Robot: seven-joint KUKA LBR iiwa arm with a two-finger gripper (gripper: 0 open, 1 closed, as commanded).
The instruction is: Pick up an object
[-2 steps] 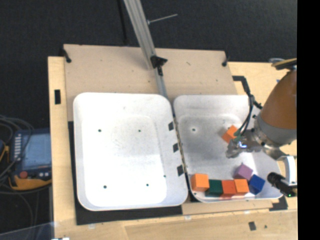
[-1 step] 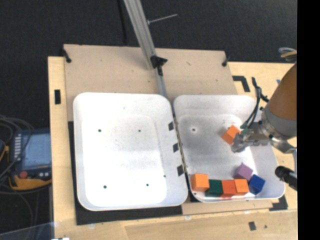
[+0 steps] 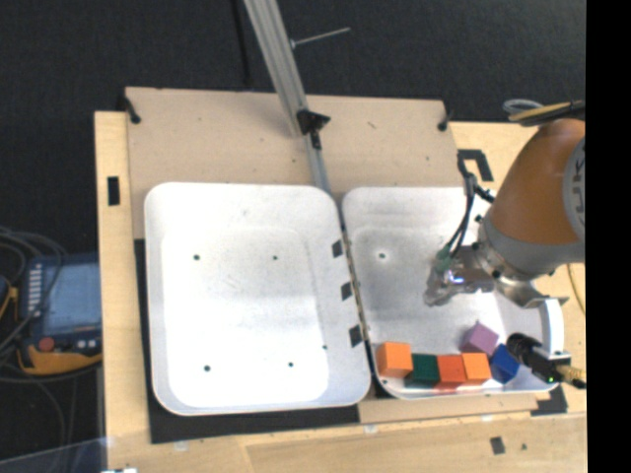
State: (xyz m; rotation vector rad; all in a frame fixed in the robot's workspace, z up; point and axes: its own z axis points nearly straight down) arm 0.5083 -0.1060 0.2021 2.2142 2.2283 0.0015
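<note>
Camera view: fixed overhead, slanted, two white bins on tabletop [image 3: 276, 126].
Arm: grey body with orange band [image 3: 537, 190], reaches in from view's right, over right bin.
End effector [image 3: 446, 286]: hangs over middle of right bin [image 3: 394, 225]; tip small and blurred, cannot tell whether released or clenched, nothing seen between its tips.
Objects: all below end effector in view, along right bin's near edge, apart from it.
Orange block [image 3: 396, 358]: below and to view-left of end effector, first in the row.
Green block [image 3: 425, 370]: touching orange block, almost straight below end effector.
Second orange block [image 3: 452, 370]: next in row, just beside green block.
Third orange block [image 3: 476, 366]: next, below and slightly view-right.
Blue block [image 3: 504, 363]: far end of row, view-right.
Purple block [image 3: 482, 338]: nearest to end effector, below and view-right, just above the row.
Left bin [image 3: 246, 294]: well to view-left of end effector.
Metal rail [image 3: 281, 57]: above, view-left, running down toward gap between bins.
</note>
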